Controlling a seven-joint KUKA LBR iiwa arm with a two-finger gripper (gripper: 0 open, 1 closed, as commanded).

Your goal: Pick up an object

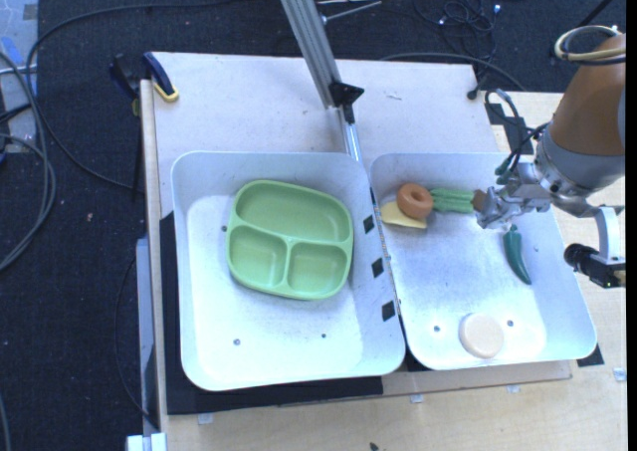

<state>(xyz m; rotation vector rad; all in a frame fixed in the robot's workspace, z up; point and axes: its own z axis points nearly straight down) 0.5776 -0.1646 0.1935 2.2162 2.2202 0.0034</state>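
So, here's what you've got on the pale wooden tabletop (249, 101): two shallow white bins side by side. The left white bin (199, 339) holds a light green plastic tray with three compartments (291, 238), sitting flat around the middle of it.

The right white bin (557, 325) has all the small stuff. Toward its far left corner there's a brown ring-shaped doughnut toy (415, 202) leaning on a pale yellow wedge-shaped piece (402, 219); the two are touching. Just right of the doughnut lies a light green pod-like vegetable toy (453, 201), stretched left to right. Further right, a dark green pepper-shaped toy (518, 256) lies pointing toward the near side. Near the front edge, a round cream-coloured disc (483, 336) lies well apart from the rest.

Your grey arm with the orange band (589, 111) comes in from the right, and the gripper (498, 208) is down over the far right part of that bin, right between the end of the light green pod and the top of the dark green pepper. Honestly can't tell if the fingers are spread or pressed together, too cluttered there.
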